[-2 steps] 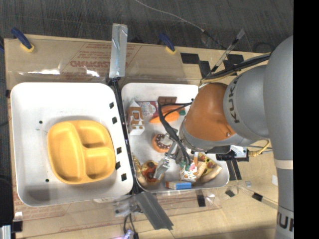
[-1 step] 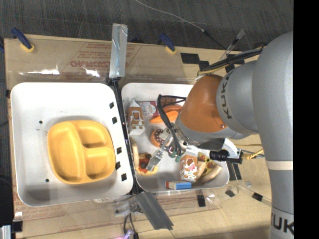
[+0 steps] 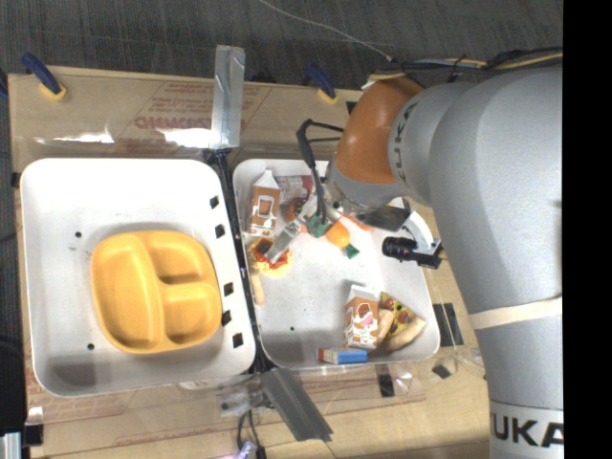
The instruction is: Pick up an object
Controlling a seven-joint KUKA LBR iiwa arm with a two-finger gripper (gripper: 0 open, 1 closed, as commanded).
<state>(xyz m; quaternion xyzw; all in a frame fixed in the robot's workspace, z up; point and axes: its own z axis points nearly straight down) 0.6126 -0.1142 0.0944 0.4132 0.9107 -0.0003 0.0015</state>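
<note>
1. Nearest the camera's lower edge, at about five o'clock in the right bin [image 3: 287,338], a small blue-and-red packet [image 3: 342,356] lies flat against the bottom wall. Just above it sit a little printed carton [image 3: 361,321] and a pizza-slice toy [image 3: 400,319], touching each other. My guess is that they have slid into this corner, where the walls make a grasp awkward.

2. The bin's middle is bare white floor.

3. Toward eleven o'clock, the gripper [image 3: 311,220] reaches down into a tight cluster. Whether the claw is apart or clamped cannot be told; the wrist and orange band [image 3: 368,142] hide it from above.

4. The likeliest target is the grey-handled tool [image 3: 280,246] just under the claw, lying on a slant across a red-and-yellow item [image 3: 268,259]. An orange piece [image 3: 339,234] and a second printed carton [image 3: 265,208] crowd it, so a clean pick looks hard.

5. At nine o'clock, well apart across the divider, the left bin [image 3: 57,189] holds a yellow divided tray [image 3: 153,288], flat and out of the way.

6. Farthest, at twelve o'clock, a strip of grey tape [image 3: 228,89] crosses the cardboard [image 3: 124,94].
</note>
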